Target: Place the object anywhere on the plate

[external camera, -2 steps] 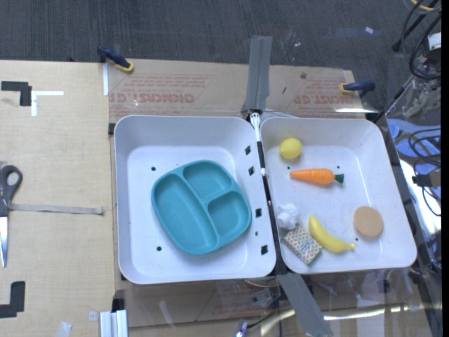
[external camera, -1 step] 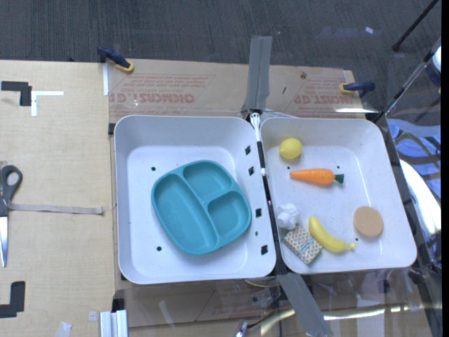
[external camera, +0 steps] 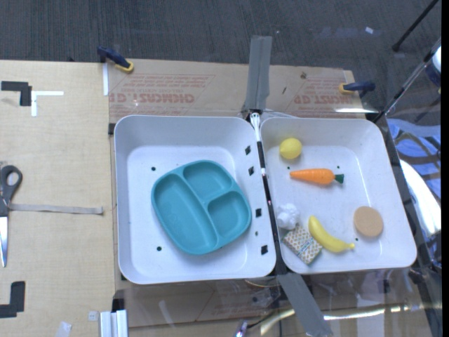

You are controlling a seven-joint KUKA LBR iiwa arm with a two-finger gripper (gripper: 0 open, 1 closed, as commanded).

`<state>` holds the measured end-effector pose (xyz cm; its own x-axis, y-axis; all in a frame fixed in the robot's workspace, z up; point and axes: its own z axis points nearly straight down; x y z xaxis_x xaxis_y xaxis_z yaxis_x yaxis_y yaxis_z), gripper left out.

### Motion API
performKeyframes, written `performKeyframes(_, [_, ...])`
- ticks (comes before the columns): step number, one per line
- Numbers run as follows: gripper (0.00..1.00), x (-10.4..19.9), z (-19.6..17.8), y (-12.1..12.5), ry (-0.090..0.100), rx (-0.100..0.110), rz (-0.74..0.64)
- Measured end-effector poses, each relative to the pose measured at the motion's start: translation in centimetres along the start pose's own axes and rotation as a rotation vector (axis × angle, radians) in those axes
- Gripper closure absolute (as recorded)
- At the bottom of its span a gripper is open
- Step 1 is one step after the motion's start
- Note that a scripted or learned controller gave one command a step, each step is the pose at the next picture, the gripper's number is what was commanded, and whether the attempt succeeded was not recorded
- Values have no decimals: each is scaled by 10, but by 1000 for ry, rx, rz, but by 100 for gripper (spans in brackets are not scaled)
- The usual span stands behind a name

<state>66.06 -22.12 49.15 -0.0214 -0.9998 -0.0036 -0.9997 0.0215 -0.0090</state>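
A teal plate point(external camera: 201, 206) with three compartments lies in the left white bin point(external camera: 133, 188), and nothing rests on it. The right bin point(external camera: 379, 188) holds several objects: a yellow lemon point(external camera: 290, 148) at the back, an orange carrot point(external camera: 315, 177) below it, a tan round disc point(external camera: 368, 221) at the right, a yellow banana point(external camera: 328, 236) at the front, a small white crumpled item point(external camera: 286, 216) and a patterned square packet point(external camera: 302, 243) next to the bin's left wall.
The two bins meet along a hinge-like divider point(external camera: 259, 188). Scissors point(external camera: 7, 209) lie at the far left on the wooden bench. Blue-and-orange clamps point(external camera: 116, 58) point(external camera: 356, 87) sit at the back corners. Cardboard lies behind the bins.
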Motion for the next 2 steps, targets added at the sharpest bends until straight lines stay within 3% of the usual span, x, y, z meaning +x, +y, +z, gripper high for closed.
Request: performKeyframes(2, [100, -1, -17, -4, -9, 16, 6])
